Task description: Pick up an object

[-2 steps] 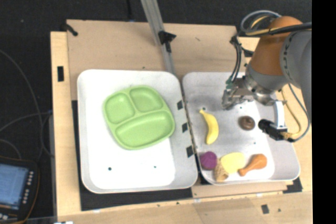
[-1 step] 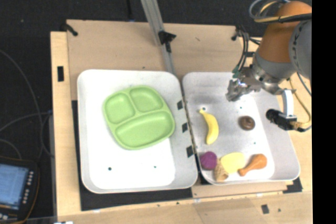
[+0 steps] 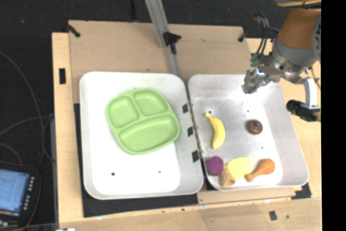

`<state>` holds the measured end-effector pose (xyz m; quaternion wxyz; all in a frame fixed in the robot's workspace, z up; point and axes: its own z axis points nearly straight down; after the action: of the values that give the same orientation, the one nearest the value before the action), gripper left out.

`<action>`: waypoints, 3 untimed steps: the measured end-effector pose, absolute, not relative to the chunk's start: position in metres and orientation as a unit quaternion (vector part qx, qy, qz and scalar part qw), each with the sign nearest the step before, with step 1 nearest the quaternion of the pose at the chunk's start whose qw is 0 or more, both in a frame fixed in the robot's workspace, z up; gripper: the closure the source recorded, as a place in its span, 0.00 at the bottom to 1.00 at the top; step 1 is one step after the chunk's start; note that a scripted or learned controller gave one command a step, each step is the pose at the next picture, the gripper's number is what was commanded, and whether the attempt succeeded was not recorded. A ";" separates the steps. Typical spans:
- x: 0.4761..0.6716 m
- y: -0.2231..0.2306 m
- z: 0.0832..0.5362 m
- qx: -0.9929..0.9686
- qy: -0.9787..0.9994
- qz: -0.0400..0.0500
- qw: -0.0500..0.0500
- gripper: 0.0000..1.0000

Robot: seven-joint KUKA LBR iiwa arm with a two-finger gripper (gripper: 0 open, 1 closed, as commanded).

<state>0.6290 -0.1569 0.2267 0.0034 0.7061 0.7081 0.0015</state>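
Camera view: gripper (image 3: 252,84) is hovering over the right bin's (image 3: 286,111) far edge; whether it is open, I cannot tell.
Banana (image 3: 216,130), brown ball (image 3: 254,126) and drumstick (image 3: 260,169) are lying in that bin, untouched.

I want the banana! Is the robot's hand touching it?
Apart. The camera view shows bare white bin floor between the hand and the banana.
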 end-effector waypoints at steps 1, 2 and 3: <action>0.630 -0.158 0.256 0.706 0.708 0.001 0.002 1.00; 0.621 -0.112 0.264 0.705 0.709 0.001 0.000 1.00; 0.609 -0.061 0.271 0.705 0.710 0.001 0.000 1.00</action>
<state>0.6095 -0.0606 0.2707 0.0000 0.7045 0.7097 0.0011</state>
